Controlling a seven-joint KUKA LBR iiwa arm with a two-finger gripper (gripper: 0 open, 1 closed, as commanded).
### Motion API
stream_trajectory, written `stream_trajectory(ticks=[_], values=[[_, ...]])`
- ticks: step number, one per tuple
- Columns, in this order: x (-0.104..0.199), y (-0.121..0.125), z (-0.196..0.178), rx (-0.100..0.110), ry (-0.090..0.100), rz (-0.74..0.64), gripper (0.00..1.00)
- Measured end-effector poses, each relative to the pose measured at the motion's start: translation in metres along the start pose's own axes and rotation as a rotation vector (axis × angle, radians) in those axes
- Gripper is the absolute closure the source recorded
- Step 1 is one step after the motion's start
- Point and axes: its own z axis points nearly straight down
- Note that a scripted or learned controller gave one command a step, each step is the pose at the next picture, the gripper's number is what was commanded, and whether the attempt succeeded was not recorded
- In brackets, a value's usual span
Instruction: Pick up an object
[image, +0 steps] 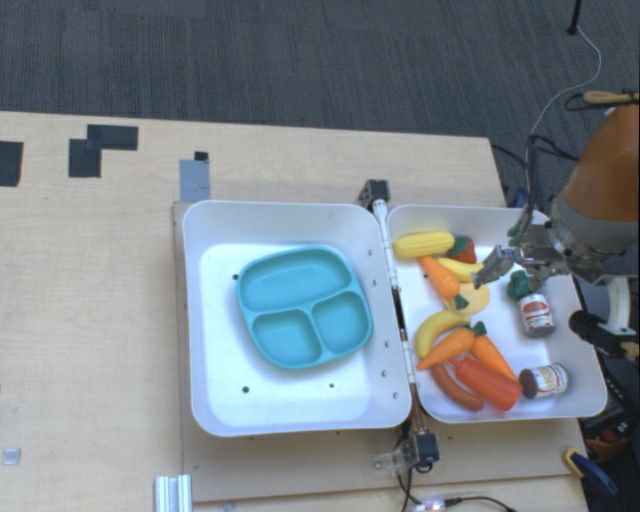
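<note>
The right bin (590, 400) holds several toy foods: a yellow corn cob (424, 243), a carrot (440, 281), a banana (437, 330), a second carrot (453, 345), a red sausage (455, 386) and a red pepper (489, 383). Two small jars (537, 316) (546, 380) lie toward its right side. My gripper (503, 277) hangs over the upper middle of this bin, just right of a pale yellow piece (473, 298). It looks open, its left finger (492, 268) splayed toward the carrot, and nothing sits between the fingers. A dark green item (518, 287) lies just below it.
The left bin (215, 400) holds a blue divided plate (303, 305). A hinge bar (395, 300) separates the two bins. The arm's orange band (605, 165) and cables crowd the right side. Black tape marks (100, 148) sit on the bench at the far left.
</note>
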Motion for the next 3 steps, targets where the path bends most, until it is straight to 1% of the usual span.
stream_trajectory(ticks=[1, 2, 3], values=[[0.048, -0.066, 0.109, -0.001, 0.001, 0.002, 0.00], [0.049, -0.064, 0.098, -0.007, 0.000, 0.001, 1.00], [0.123, -0.066, 0.014, -0.002, 0.002, -0.001, 1.00]])
